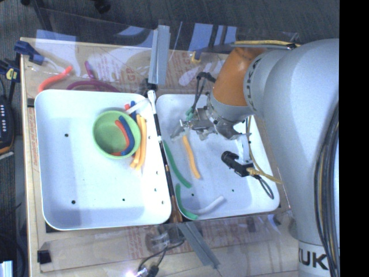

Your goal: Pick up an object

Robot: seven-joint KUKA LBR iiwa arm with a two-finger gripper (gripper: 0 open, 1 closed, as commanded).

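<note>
Arm hovering over the right bin, claw above an orange stick

The two-finger gripper (185, 127) is hanging at the 12 o'clock end of the slim orange plastic stick (191, 156), whose long axis is running from 12 toward 6; whether the claw is parted or closed I cannot tell. The stick is lying flat in the shallow white right-hand bin (239, 198), a curved green strip (174, 165) crowding its 9 o'clock side.

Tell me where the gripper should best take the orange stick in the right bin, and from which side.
Probably at the middle of the orange stick, coming straight down. It lies flat and thin on the right bin floor, so closing across its narrow width suits it, and its middle is apart from the green strip.
</note>
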